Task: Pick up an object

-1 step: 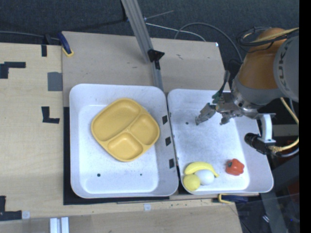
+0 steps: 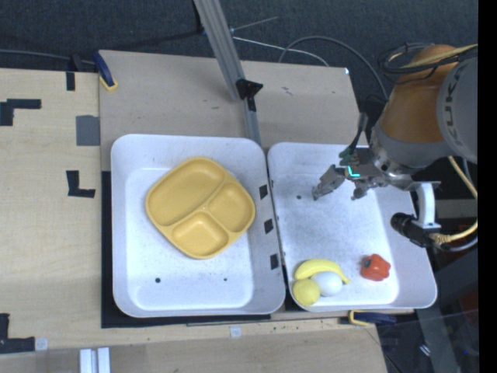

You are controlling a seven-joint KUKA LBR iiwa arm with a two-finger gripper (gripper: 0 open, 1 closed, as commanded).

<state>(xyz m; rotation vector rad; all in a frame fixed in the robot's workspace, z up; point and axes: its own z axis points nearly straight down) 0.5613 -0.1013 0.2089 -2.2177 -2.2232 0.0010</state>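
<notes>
— Picking something up means choosing among what sits at the near edge of the right bin [image 2: 404, 286]: a yellow banana [image 2: 320, 268], a white egg-shaped piece [image 2: 331, 284] tucked under its curve, a yellow lemon-like ball [image 2: 306, 291] touching both, and a red pepper-like toy [image 2: 375, 266] standing a little apart to the right.

— Which would you go for?

— The red one, I think. It has bare bin floor around it, so the fingers can come down on either side without nudging a neighbour. The yellow and white cluster is packed together and close to the bin wall.

— And the pincer [image 2: 340, 185]?

— It hovers over the far half of that same bin, well apart from all four toys. Its two fingers are spread, with nothing between them, so it is released and empty.

— What makes the step go well?

— Travel toward the near edge first, centre above the red toy, then descend straight down. Line the fingers up so they straddle its narrow side. It looks rounded and smooth, so closing off-centre could squirt it away.

— Anything else around?

— The left bin [image 2: 128, 208] carries a yellow divided plate [image 2: 200, 207], and both bins rest on the wooden surface [image 2: 46, 208]. Neither matters here.
</notes>
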